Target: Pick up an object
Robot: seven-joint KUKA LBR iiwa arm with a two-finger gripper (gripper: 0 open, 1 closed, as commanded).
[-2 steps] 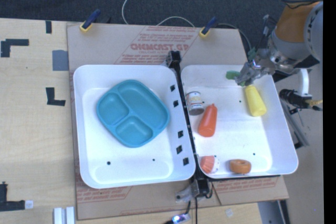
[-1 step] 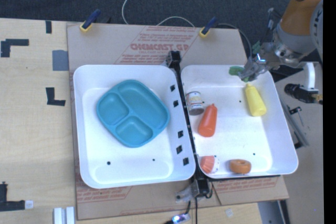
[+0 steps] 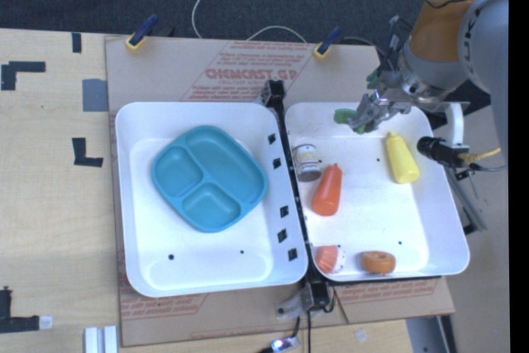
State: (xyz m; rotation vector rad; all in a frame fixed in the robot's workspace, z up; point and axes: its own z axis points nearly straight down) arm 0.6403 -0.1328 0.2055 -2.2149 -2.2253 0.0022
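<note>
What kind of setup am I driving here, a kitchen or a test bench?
Most likely a lab test bench: two white bins sit on a cardboard sheet held by clamps, holding toy-like items such as a blue divided plate and a yellow bottle.

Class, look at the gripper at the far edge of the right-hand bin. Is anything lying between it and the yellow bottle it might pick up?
Nothing visible does. The gripper hangs over the far edge of the right bin, beside a small green object. The yellow bottle lies just nearer, with bare white floor between them.
</note>
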